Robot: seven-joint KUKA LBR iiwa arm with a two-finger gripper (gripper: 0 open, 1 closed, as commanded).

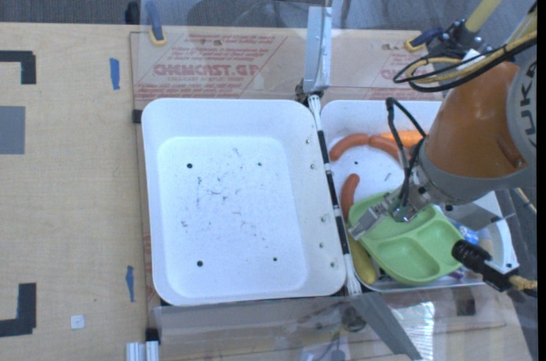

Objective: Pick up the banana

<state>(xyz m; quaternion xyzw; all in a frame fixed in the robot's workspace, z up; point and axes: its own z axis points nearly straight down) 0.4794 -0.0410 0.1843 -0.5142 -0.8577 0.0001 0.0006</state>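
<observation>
The banana point(365, 265) shows as a thin yellow strip near the front left corner of the right bin point(337, 113). Most of it is hidden under a green divided dish point(420, 253). My gripper point(395, 212) hangs low over the dish's back left edge, a little behind and to the right of the banana. The grey and orange wrist above it hides the rest of the hand. Nothing can be seen held in the gripper.
Two reddish sausages point(349, 192) and an orange piece point(408, 137) lie at the back of the right bin. A small blue-and-white item point(471, 235) sits right of the dish. The left bin point(230, 197) lies beside it across a shared rim.
</observation>
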